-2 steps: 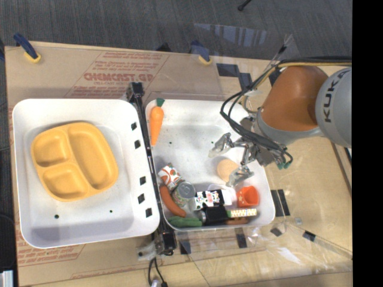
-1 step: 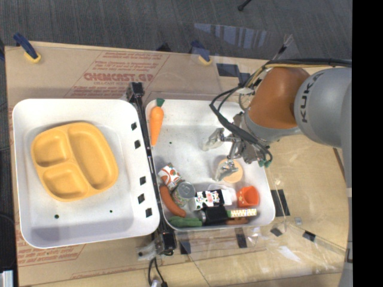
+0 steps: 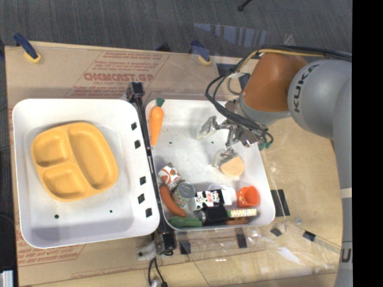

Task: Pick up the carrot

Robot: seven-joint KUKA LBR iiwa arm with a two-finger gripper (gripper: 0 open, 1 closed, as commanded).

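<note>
Right bin [image 3: 179, 115], carrot [image 3: 155, 121] at left wall, spread tool [image 3: 216, 141] well apart, holding nothing

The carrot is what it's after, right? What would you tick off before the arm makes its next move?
1. Carrot in plain sight, at the right bin's upper left corner against the wall: ok.
2. Nothing lying on the carrot: ok.
3. Gripper free of any load, nothing between its open fingers: ok.
4. Gripper above the carrot: not ok; it hangs further right, near the tan round piece.
5. Room for fingers between carrot and bin wall: cannot tell.
6. Clutter along the bin's lower edge is away from the carrot: ok.
</note>
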